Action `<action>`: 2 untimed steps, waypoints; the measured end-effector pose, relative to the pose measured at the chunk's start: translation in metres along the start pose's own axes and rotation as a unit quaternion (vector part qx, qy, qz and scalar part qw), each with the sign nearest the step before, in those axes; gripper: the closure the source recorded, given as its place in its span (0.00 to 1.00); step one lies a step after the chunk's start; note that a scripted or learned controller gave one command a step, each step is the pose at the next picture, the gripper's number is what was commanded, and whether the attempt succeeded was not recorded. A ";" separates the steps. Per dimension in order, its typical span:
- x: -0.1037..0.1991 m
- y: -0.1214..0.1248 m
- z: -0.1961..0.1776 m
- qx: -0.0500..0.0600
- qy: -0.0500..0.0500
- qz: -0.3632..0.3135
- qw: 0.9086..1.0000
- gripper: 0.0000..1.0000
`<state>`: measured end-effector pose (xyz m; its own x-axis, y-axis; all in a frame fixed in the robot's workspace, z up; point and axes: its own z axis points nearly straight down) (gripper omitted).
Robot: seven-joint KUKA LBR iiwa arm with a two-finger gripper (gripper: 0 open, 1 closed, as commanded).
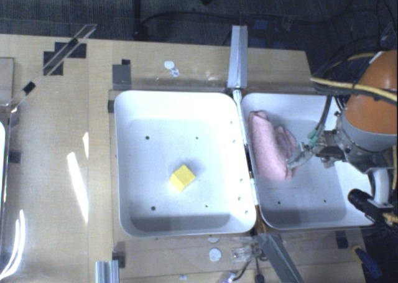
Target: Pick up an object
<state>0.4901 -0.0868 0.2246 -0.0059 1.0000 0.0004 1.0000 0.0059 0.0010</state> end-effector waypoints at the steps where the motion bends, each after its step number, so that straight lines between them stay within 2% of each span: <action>1: -0.034 -0.002 -0.019 -0.001 0.000 -0.091 0.996 0.00; 2: -0.052 0.070 -0.050 -0.002 -0.001 0.047 0.999 0.00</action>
<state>0.5600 -0.1383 0.2750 0.0883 0.9961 -0.0004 0.9961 -0.0883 0.0050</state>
